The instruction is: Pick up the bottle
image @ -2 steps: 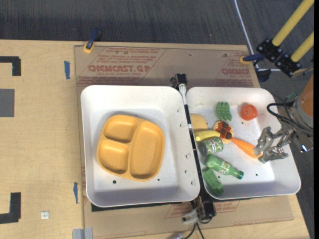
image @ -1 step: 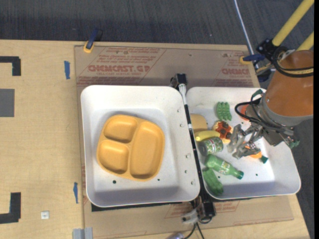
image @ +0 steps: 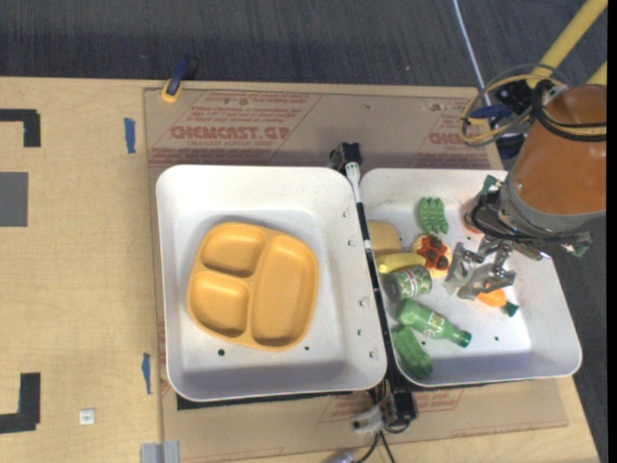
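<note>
The green bottle (image: 435,323), glossy and translucent plastic, lies on its side near the front of the right bin (image: 549,350), a shallow smooth white tray with rounded corners. Just beyond it lies a labelled metal can (image: 410,282). The metallic end effector (image: 482,276) hangs over the same bin, apart from the bottle; whether it is spread or pressed together cannot be told. The left bin (image: 183,210) holds a moulded yellow three-compartment plate (image: 253,285). The cardboard-covered worktop (image: 77,258) lies flat beneath.

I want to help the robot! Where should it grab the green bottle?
Probably around the middle of the bottle, coming straight down. It lies on its side in the right bin, so fingers could close across its round body. There is bare floor on its right side; green toys crowd its left end.
</note>
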`<action>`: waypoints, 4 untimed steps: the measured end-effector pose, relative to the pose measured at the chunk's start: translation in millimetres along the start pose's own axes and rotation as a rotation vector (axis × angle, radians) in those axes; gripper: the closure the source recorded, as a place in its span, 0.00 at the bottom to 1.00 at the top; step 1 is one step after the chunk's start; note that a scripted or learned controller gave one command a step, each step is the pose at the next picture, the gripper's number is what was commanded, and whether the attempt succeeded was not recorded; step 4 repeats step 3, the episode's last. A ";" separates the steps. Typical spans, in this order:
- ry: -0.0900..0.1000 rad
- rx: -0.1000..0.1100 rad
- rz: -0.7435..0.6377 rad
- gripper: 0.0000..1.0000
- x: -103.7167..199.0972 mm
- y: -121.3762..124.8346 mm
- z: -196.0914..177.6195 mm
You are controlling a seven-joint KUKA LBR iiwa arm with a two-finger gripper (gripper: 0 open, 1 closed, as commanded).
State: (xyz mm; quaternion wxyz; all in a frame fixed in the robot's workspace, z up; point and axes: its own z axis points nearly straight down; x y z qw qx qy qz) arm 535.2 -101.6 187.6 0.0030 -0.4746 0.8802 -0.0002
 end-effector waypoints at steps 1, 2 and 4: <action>0.002 -0.003 -0.169 1.00 27.6 48.9 96.0; 0.000 -0.002 -0.518 1.00 10.1 59.2 -5.0; 0.000 -0.002 -0.518 0.00 10.3 59.3 -5.0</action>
